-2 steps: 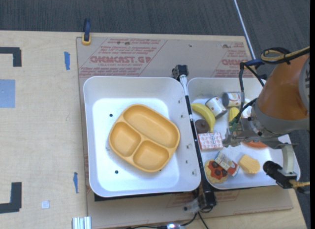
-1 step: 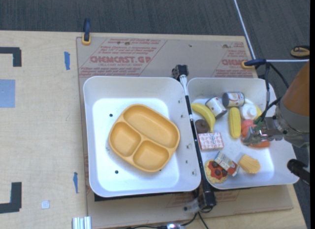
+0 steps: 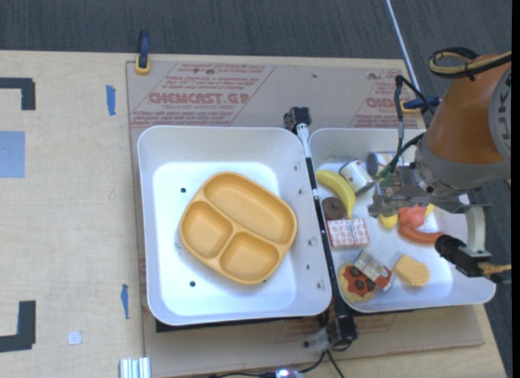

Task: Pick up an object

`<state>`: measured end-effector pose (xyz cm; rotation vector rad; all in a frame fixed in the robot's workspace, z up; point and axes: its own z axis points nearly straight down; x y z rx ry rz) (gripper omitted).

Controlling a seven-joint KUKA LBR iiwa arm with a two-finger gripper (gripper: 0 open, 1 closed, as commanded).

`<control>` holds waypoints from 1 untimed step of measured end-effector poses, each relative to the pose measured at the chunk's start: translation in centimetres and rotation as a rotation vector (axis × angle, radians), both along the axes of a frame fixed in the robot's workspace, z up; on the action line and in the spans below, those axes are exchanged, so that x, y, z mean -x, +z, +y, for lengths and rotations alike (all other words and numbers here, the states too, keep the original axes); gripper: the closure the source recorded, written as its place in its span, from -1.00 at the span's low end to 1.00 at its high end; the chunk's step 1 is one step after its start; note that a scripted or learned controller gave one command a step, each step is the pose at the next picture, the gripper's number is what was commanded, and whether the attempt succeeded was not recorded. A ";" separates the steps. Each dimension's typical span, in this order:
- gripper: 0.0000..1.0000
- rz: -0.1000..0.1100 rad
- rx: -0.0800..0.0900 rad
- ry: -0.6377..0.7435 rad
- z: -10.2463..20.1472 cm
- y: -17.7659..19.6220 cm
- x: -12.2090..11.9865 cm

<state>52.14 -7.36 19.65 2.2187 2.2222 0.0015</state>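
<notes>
My gripper [image 3: 390,200] hangs low over the middle of the right bin [image 3: 357,136], under the grey and orange wrist. Just below it lie a small yellow piece [image 3: 388,221] and an orange-red toy [image 3: 416,223]. A banana [image 3: 341,190] and a white cup [image 3: 354,173] lie to its left. Further left sits a brown lump [image 3: 331,206], with a red and white box [image 3: 348,232] in front of it. Near the front wall are a pizza slice [image 3: 356,283] with a small packet [image 3: 370,267] on it, and a yellow block [image 3: 411,271].
The left bin [image 3: 162,157] holds a yellow three-part plate [image 3: 237,226]. A black rail [image 3: 315,197] runs between the bins. A black fitting [image 3: 457,254] and cables hang off the arm over the right bin's right side.
</notes>
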 end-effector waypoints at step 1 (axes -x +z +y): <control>-1.00 0.000 0.000 0.000 0.0 0.0 0.0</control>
